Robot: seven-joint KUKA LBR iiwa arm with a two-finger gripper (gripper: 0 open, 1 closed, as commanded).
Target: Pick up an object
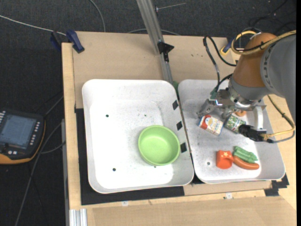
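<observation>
Bench bins: left bin (pixel 94 126) holds a green bowl (pixel 159 145); right bin (pixel 188 98) holds cartons and toys; claw (pixel 225 108) state unclear.

Even overhead light, slight blur.

A pale wooden bench top (pixel 122 55) stands on dark grey carpet (pixel 28 55). Thin black cables (pixel 101 13) trail across the floor. A slanted grey metal pole (pixel 149 18) crosses the bench's far edge.
</observation>
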